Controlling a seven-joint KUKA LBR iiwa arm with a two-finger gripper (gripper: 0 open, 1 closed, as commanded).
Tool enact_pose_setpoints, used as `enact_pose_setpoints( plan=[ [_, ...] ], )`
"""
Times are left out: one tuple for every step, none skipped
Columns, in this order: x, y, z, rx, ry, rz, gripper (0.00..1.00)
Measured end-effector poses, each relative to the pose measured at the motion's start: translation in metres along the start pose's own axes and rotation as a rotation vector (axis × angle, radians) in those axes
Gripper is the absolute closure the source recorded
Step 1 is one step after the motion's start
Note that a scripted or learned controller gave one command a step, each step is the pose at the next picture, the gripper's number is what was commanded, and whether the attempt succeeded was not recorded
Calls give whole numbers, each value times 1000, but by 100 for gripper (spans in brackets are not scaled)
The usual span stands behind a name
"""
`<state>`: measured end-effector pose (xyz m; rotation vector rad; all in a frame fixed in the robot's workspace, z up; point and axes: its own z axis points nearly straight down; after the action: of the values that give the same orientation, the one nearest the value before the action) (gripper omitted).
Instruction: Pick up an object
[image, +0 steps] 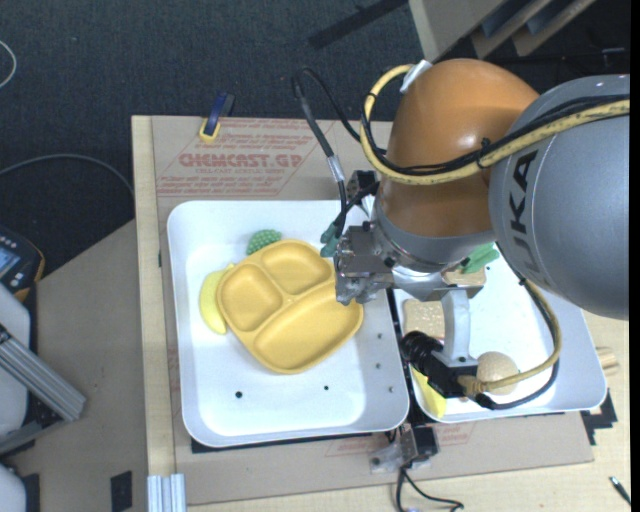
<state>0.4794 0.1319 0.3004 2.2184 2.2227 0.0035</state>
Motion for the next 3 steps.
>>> enact_pose_setpoints(
  plan=[
    [-49, -1, 53, 10, -3, 8, 100],
    [12, 1, -67, -11, 6, -7, 100],
    [-33, -2, 33, 13, -5, 7, 100]
  ],
)
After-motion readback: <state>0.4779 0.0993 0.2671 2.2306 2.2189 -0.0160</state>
